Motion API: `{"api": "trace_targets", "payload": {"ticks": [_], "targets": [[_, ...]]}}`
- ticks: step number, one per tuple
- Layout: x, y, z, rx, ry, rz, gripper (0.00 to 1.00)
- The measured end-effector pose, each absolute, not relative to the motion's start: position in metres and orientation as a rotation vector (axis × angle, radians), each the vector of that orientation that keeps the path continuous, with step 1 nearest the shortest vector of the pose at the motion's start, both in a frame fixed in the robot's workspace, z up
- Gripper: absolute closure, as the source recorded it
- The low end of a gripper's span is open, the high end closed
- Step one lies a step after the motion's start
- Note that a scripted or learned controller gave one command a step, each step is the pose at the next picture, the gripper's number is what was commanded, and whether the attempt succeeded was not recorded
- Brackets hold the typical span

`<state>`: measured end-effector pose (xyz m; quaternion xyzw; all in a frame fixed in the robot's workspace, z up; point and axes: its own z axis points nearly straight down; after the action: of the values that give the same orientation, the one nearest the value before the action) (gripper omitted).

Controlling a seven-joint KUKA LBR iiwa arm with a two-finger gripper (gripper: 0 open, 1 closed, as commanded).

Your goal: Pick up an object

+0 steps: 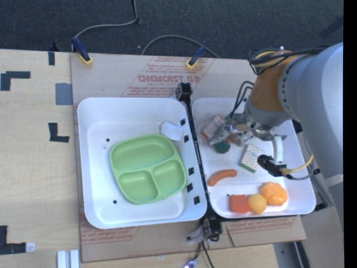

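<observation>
**Pick Status: Grasp Not Confirmed**

While the gripper (227, 132) sits low in the right bin (304, 205) over a small package (212, 128) and a green object (222, 146), nothing appears lifted. Grip state: cannot tell. The orange sausage (222, 176) lies nearer. Camera view: the wrist hides the contact area; the package print is illegible.

I am counting two white bins sitting side by side: the left bin (92, 166) and the right bin (298, 202). The left one is holding one green divided plate (147, 168) and one small white piece (172, 130). The right one is holding one orange sausage (222, 176), one red block (239, 204), one yellow ball (257, 204), one orange pepper-like fruit (274, 193), one green-and-white card (251, 158), and one small cluttered heap (218, 133) I cannot separate into pieces.
</observation>
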<state>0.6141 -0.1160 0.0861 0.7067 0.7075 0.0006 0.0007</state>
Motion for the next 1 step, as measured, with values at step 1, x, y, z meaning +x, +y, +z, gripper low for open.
{"api": "trace_targets", "payload": {"ticks": [1], "targets": [[0.6429,-0.0926,0.0855,2.219,2.223,0.002,0.00]]}}
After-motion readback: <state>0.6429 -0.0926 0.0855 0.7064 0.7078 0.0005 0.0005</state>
